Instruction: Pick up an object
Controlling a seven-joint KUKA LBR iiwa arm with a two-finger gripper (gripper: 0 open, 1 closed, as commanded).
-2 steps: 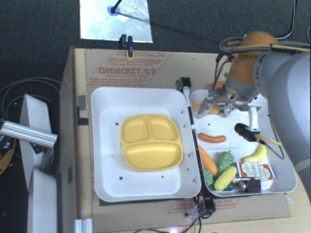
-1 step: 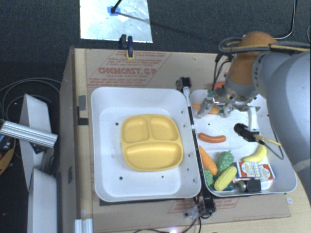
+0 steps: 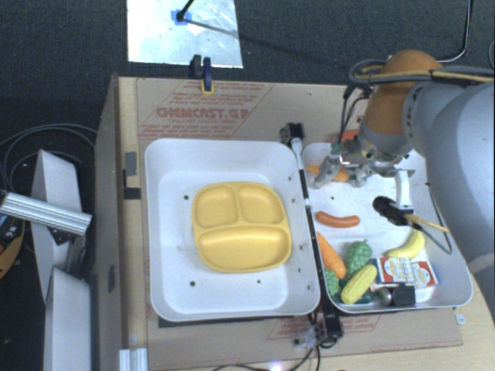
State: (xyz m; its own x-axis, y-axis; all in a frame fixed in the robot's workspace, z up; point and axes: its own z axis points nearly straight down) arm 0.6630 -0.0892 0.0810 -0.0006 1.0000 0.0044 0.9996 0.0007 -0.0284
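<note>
Arm (image 3: 433, 122) reaches in from the right, wrist bent down over the far end of the right bin (image 3: 352, 201). The orange band sits above the wrist and the grey body covers that bin's right side.

Gripper (image 3: 340, 168) is low over the bin's far left corner, near the divider between the bins. Can't tell from this angle whether it's open or closed. A small orange piece (image 3: 337, 176) sits right at its tip. Can't tell whether it's gripped or just lying under it.

Other pickable items are all in the right bin:
- sausage (image 3: 338, 220) mid-bin, apart from the gripper
- carrot (image 3: 331, 255) along the left wall
- green vegetable (image 3: 357, 252) just beside the carrot
- corn cob (image 3: 358, 283) at the near edge
- banana (image 3: 410, 246) on the right
- red-and-white carton (image 3: 406, 270) just below the banana
- small black block (image 3: 402, 294) at the near rim

Left bin (image 3: 170, 207) holds a yellow divided plate (image 3: 240, 226), centred, well away from the gripper.
</note>
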